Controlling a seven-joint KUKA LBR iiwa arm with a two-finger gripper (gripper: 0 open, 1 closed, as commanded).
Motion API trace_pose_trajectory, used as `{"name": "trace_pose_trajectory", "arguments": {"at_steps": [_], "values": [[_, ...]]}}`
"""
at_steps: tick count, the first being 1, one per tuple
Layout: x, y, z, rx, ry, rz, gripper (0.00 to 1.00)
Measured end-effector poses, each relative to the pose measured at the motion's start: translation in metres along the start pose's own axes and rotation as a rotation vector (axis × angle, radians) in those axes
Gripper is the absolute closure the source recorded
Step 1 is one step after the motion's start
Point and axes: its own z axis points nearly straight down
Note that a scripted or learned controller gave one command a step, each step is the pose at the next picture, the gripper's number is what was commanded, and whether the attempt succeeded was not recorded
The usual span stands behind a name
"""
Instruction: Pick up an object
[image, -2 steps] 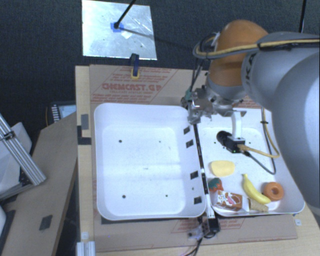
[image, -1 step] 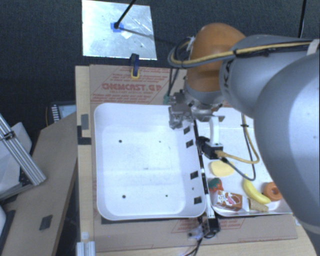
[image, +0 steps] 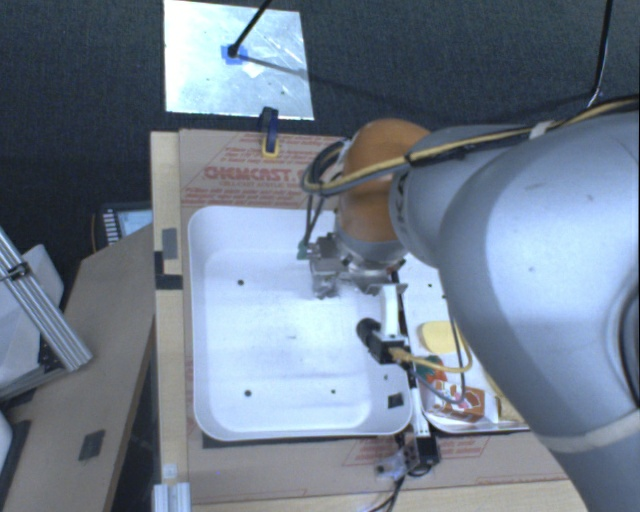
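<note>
The gripper (image: 322, 275) is hanging over the left white bin (image: 215, 400), its state indiscernible. Both bins are resting on a cardboard-covered tabletop (image: 240, 170) above dark flooring (image: 70, 90).

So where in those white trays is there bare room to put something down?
The left bin has bare floor from its left wall across to the gripper. The right bin is crowded: a yellow object and orange-patterned items sit under the arm.

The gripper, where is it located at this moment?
In the camera view the gripper hangs over the upper right part of the left bin, just below the arm's orange band.
</note>
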Motion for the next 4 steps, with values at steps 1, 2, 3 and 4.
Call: {"name": "trace_pose_trajectory", "arguments": {"at_steps": [1,2,3,4], "values": [[0.003,-0.048,-0.133,-0.016,0.004,0.000,1.00],[0.050,-0.028,-0.111,-0.010,0.002,-0.002,1.00],[0.083,0.002,-0.126,-0.013,0.002,0.000,1.00],[0.082,0.002,-0.136,-0.011,0.002,-0.003,1.00]]}}
